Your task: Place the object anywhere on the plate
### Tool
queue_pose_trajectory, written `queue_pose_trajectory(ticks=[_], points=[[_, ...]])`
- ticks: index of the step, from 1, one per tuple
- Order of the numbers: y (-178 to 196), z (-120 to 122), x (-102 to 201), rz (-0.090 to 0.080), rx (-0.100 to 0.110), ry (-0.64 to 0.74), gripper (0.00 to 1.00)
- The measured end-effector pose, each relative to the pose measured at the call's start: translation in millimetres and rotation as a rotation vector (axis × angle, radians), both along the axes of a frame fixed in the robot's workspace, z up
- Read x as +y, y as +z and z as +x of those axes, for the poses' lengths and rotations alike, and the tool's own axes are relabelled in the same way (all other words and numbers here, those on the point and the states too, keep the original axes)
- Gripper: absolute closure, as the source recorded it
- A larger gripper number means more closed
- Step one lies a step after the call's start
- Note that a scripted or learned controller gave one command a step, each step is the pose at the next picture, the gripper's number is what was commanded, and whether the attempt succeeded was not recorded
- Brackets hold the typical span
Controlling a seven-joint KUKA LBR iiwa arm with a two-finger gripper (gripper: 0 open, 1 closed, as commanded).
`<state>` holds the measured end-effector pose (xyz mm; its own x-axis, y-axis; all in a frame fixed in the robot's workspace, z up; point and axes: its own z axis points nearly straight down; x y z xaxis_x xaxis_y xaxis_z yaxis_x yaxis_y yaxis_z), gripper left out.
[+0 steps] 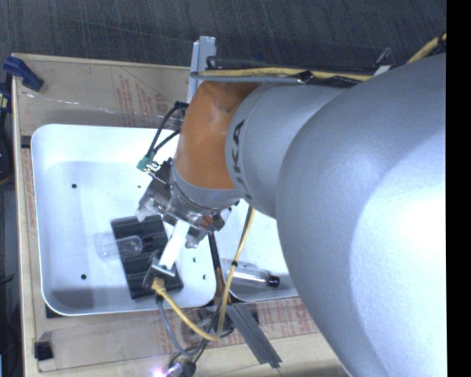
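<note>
Camera view — gripper (138,251) low in left bin (51,179)

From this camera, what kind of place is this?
Probably a robot lab bench. A grey arm with a tool reaches over a white bin on a wooden bench, with loose yellow cable around.

The grey arm (353,195) covered most of the right bin (255,293), leaving a near corner in sight, and ran past the frame's lower right. Left of the arm, the gripper (141,250) overlapped a clear object (110,247) too faint to identify.
</note>
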<state>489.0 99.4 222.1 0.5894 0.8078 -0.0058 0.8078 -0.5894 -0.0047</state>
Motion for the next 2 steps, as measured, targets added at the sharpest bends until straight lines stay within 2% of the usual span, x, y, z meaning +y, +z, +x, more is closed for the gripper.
queue_pose_trajectory(ticks=[1,2], points=[[71.0,10.5,80.1,0.003,-0.004,0.154,0.00],[-84.0,-14.8,117.1,-0.002,0.002,-0.048,0.00]])
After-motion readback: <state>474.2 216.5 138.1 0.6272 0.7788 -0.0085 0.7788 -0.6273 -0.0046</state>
